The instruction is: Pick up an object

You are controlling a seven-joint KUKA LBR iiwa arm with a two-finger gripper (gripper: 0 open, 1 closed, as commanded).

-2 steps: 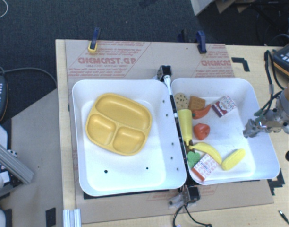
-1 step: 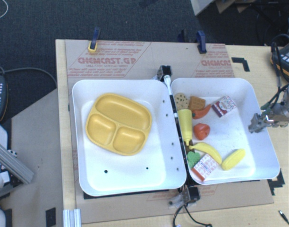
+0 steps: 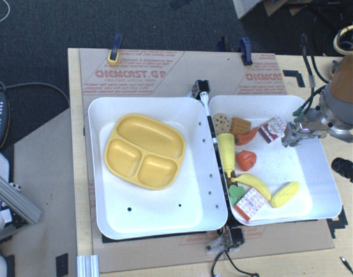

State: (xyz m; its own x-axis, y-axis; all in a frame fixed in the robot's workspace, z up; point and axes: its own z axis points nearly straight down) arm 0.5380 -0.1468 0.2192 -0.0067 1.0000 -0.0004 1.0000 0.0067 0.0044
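Note:
The right bin (image 3: 315,172) holds several small objects. A red and white carton (image 3: 272,129) lies near its back, beside a brown block (image 3: 241,125) and a speckled cookie (image 3: 221,121). A yellow tube (image 3: 226,151), a red tomato (image 3: 246,160), a banana (image 3: 252,183), a yellow lemon-like piece (image 3: 284,194) and a red and white packet (image 3: 251,204) lie toward the left and front. My gripper (image 3: 293,136) hangs low at the bin's right side, just right of the carton. Nothing shows between its fingers.
The left bin (image 3: 101,131) holds a yellow divided plate (image 3: 144,151). A black divider strip (image 3: 214,149) runs between the bins. Clamps (image 3: 113,53) sit on the board's back edge. The grey arm (image 3: 341,105) enters from the right.

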